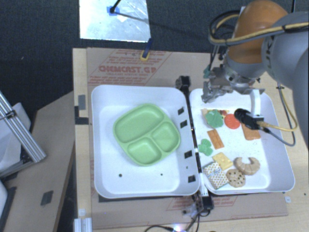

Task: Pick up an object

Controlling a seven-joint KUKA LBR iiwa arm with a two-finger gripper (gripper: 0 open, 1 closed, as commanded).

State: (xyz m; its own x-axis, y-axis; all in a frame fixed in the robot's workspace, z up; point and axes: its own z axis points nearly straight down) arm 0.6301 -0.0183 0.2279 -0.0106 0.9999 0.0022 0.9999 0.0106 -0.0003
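Nearest the camera, at the front edge of the right white bin [277, 180], lie a round brown chocolate-chip cookie [236, 178] and, touching it on the left, a white patterned square wrapper [215, 175]. Just behind them sit a tan croissant-shaped pastry [247, 165] and a pale yellow cheese-like square [222, 160]. Further back along the bin's left side are a small green leafy piece [206, 147], an orange rectangular cracker [215, 138], and a larger green broccoli-like lump [214, 118]. A flat red round slice [232, 121] lies beside that lump, and a brown flat strip [251, 131] lies towards the bin's right.

The two-finger gripper [210, 94] hangs over the back left corner of this bin, just behind the broccoli-like lump; whether its fingers are spread or closed cannot be told, and nothing is seen between them. The grey arm with its orange band [256, 13] reaches in from the right.

In the left white bin [104, 129] rests a light green three-compartment plastic plate [146, 134].
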